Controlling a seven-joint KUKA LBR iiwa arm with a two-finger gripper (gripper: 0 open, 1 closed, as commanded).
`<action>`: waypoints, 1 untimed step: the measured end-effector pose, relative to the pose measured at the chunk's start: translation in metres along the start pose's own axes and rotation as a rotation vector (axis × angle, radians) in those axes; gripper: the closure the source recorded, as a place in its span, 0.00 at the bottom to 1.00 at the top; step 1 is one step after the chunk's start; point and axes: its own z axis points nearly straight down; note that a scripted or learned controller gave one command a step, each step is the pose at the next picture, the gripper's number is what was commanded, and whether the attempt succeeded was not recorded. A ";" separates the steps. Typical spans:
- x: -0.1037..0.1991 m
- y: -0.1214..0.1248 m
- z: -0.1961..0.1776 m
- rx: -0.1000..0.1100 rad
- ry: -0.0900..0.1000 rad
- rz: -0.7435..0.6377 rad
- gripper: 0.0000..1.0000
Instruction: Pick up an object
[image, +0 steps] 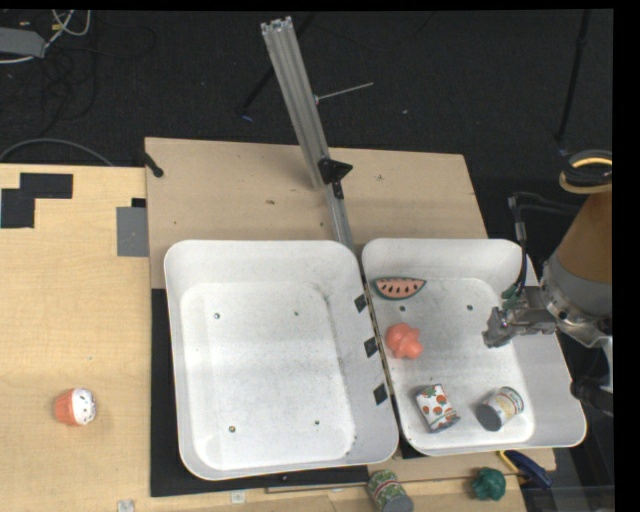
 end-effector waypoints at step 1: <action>0.000 0.005 -0.043 0.000 0.000 -0.001 1.00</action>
